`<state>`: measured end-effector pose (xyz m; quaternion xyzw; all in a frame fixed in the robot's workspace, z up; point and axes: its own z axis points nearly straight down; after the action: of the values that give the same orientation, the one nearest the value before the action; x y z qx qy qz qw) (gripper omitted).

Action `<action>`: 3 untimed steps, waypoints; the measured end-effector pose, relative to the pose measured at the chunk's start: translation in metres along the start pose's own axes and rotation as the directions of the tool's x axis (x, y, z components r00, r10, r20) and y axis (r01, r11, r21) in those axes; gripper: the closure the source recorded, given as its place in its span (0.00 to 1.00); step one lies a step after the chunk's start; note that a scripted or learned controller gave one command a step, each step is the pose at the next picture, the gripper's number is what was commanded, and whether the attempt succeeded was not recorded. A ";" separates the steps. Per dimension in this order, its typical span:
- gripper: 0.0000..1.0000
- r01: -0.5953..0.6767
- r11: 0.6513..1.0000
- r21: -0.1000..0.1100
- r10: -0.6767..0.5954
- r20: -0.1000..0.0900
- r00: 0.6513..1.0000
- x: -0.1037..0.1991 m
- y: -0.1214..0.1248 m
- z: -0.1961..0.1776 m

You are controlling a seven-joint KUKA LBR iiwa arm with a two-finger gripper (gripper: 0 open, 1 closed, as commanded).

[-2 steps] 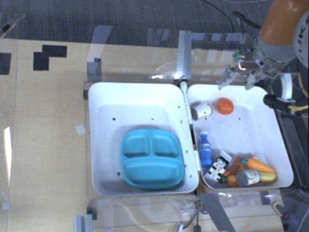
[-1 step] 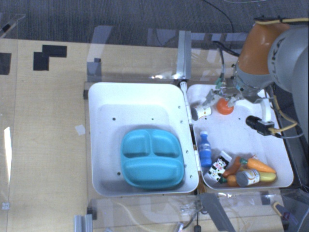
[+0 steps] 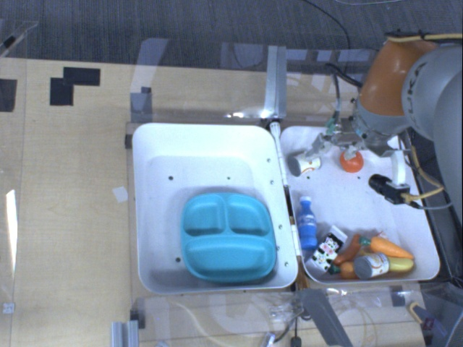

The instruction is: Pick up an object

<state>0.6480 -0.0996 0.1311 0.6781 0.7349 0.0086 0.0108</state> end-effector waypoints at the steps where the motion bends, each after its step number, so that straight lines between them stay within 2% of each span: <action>1: 0.00 0.234 0.972 -0.015 -0.234 0.006 0.972 0.007 0.020 0.014; 2: 0.00 0.519 0.855 -0.018 -0.518 0.021 0.855 0.002 0.010 0.016; 3: 1.00 0.523 0.851 -0.035 -0.523 0.026 0.852 0.007 0.016 0.000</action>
<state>0.6636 -0.0914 0.1317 0.4525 0.8910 0.0151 0.0323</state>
